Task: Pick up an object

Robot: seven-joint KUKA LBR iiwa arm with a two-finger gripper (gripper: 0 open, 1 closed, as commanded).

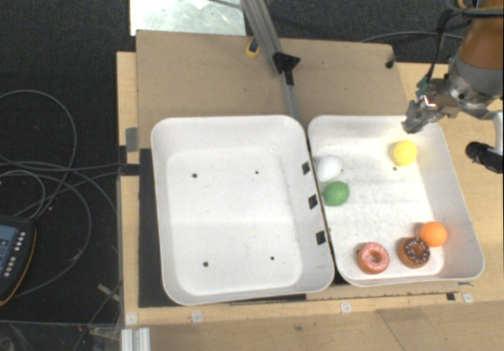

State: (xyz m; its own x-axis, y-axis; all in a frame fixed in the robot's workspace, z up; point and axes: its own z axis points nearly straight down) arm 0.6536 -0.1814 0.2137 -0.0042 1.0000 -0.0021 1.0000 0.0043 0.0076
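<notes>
2 white bins [236, 133] — right one holds 6 objects, gripper [415, 123] above

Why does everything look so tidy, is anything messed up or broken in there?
Nothing looks broken or spilled. The yellow ball, white ball, green ball, orange ball, pink donut and chocolate donut all sit inside the right bin. The pincer hangs over its top right corner.

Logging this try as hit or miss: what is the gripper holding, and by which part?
Nothing. The gripper hangs above the right bin's far edge, nothing between its fingers; the yellow ball lies in the bin just below.
</notes>
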